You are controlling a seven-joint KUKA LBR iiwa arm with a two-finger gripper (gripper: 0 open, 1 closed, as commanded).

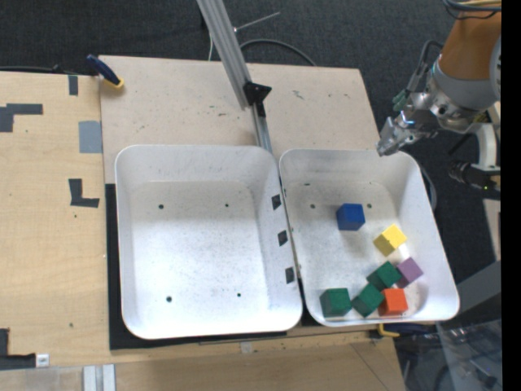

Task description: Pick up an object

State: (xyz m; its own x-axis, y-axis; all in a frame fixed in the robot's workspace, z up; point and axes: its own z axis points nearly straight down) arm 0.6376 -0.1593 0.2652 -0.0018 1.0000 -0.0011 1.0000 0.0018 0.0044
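Objects for picking are being held in the right bin (423, 210), all loose on its floor. A blue cube (351, 216) is sitting alone near the bin's middle. A yellow cube (391, 239) is lying nearer the right wall, with a purple cube (409, 269) just below it. Three green cubes are being crowded into the near right corner: one (334, 301) apart to the left, one (369, 299) beside it, one (384, 275) behind. An orange cube (395, 300) is being pressed against the nearer green pieces at the front wall.

The left bin (130, 218) is being shown with a speckled white floor and four small dark holes. Both bins are resting side by side on a pale board (179, 96), with a dark mat (109, 243) showing under the left bin's edge. A wooden bench top (41, 218) with grey tape patches is extending to the left. A blue and yellow clamp (104, 70) is lying at the board's far left corner. A slanted metal rail (224, 35) is crossing down to the join between the bins. Dark carpet (122, 10) is filling the background, and a thin cable (277, 47) is trailing over it.

The gripper (389, 143) is being held above the right bin's far right corner, outside the rim, well apart from every cube. Nothing is seen between its tips; whether it is spread or pressed together cannot be told. The arm (472, 39) is reaching in from the right.
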